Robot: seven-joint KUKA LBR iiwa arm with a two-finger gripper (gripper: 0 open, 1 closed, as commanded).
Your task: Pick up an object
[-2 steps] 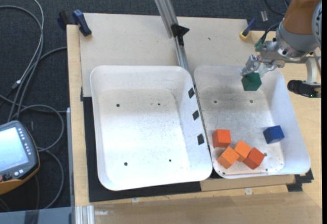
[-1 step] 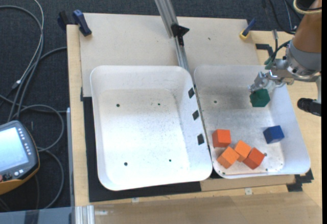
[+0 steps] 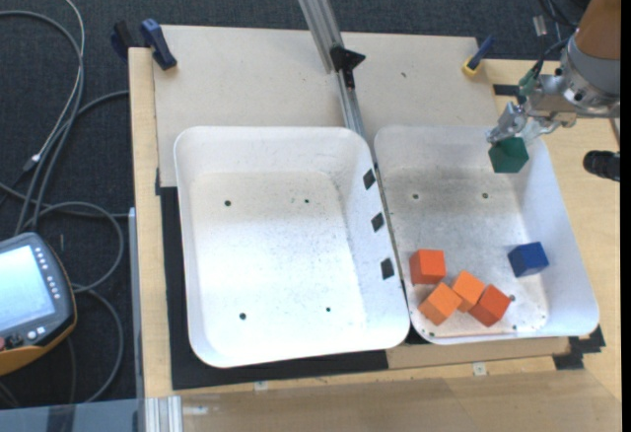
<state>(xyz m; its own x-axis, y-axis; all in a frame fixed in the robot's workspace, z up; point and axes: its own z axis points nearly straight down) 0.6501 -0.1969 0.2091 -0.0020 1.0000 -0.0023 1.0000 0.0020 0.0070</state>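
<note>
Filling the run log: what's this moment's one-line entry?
end effector: over right bin far corner | green block: at its tip | grasp: unclear | other blocks: near end

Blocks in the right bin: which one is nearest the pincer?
The green block, right at the pincer near the right bin's far edge. The blue block and the orange and red blocks lie clustered toward the near edge.

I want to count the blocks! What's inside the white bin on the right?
In the right bin: four orange blocks clustered at the near edge and a blue block. A green block sits under the end effector. Nothing looks covered.
</note>
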